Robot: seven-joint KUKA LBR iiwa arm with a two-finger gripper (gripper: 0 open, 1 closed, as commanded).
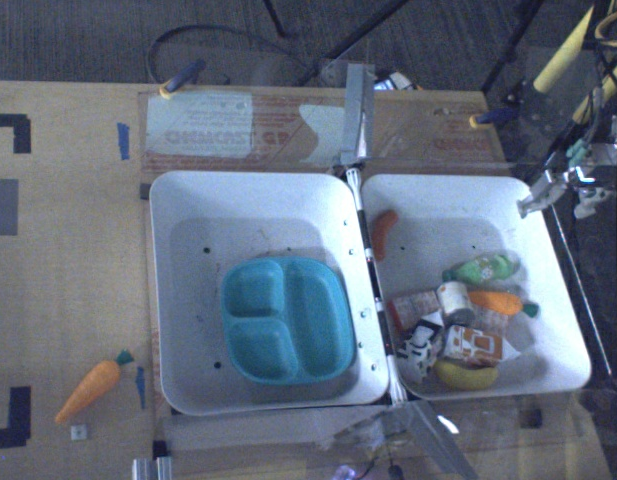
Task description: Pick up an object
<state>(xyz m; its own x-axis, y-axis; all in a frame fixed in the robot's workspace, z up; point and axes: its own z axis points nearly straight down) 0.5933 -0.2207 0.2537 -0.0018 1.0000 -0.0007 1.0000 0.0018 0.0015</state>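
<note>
Look to the far right and you'll find the claw (548, 190): a small pale grey metal piece with a pointed tip, pale against the dark floor. Behind it you can make out a whitish block with a spot of teal on top. Thin dark cables run up from there, and a yellow padded tube (578, 38) slants above them. The rest is too blurred to read.

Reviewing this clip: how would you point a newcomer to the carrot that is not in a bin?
Start at the left bin, the one holding the blue tray. Go past its lower-left corner onto the bare wooden bench; the carrot lies there, tilted, green top toward the bin. The other carrot sits in the right bin among clutter, while this one lies alone.
</note>
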